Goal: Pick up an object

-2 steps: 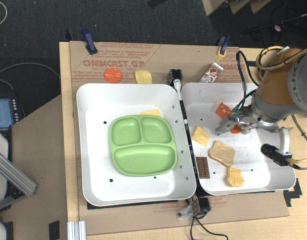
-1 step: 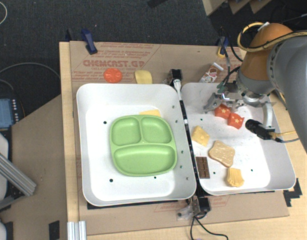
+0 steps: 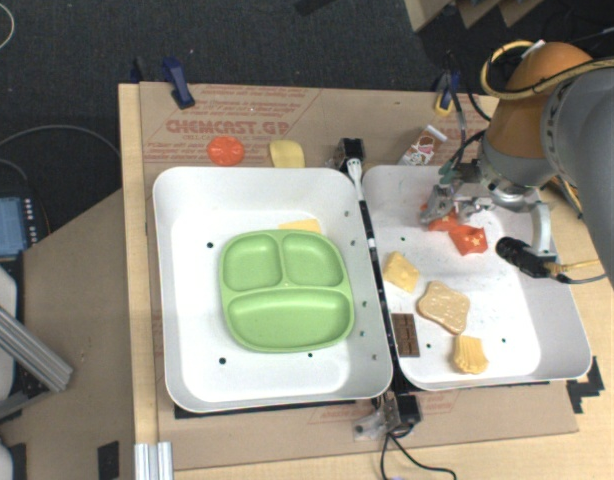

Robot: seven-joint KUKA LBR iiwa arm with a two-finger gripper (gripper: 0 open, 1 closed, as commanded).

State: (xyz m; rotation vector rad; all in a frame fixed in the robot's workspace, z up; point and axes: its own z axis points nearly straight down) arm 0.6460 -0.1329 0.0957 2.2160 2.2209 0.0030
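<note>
- Gripper [image 3: 449,206] hangs low over the far part of the right bin [image 3: 547,353], beneath the grey arm [image 3: 577,128] and its orange band [image 3: 542,78]; whether it is released or clenched cannot be told from this slant
- Red object [image 3: 467,234] lies on the right bin's floor just beside the gripper, on its near side; contact between the two cannot be made out, and nothing shows clearly between the gripper's tips
- Yellow wedge [image 3: 401,271] sits in the right bin near the divider between the bins
- Toast-shaped piece [image 3: 445,307], tan with a paler centre, lies near the middle of the right bin, just nearer the camera than the wedge
- Small yellow piece [image 3: 469,354] rests close to the near edge of the right bin, just beside the toast-shaped piece
- Brown bar [image 3: 404,334] lies along the left rim of the right bin, by the divider
- Green divided plate [image 3: 285,290] sits in the middle of the left bin [image 3: 187,268], with a pale yellow slice [image 3: 301,226] touching its far edge
- Orange round thing [image 3: 225,150] and a yellow block [image 3: 286,154] rest on the cardboard-covered surface [image 3: 147,298] beyond the left bin, near each other
</note>
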